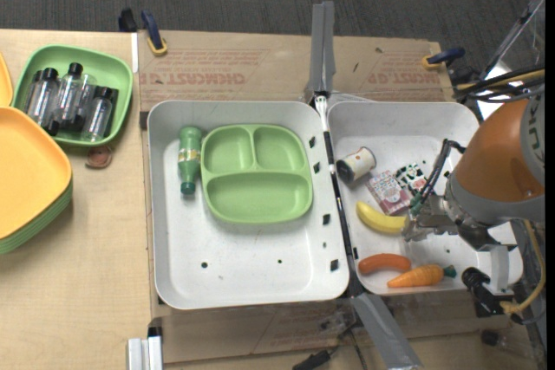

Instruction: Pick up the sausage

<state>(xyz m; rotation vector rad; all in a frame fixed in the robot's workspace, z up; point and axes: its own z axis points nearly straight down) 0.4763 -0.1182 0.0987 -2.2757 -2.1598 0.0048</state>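
Item: sausage (383, 263), lying flat at the right bin's (381, 119) front edge, touching carrot (421, 275) | Gripper (420, 223): just above it beside banana (380, 219), grip state cannot tell, nothing visibly held | Advice: descend left of carrot, close across the sausage's short width.

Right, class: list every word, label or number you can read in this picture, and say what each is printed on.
"CHEMGIST": red print, upside down, on the cardboard sheet behind the left bin; it reads roughly so.
A second red print on the cardboard behind the right bin: too blurred to read.
Small packets in the right bin: print too small.
Bottles in the green tray: no readable labels.
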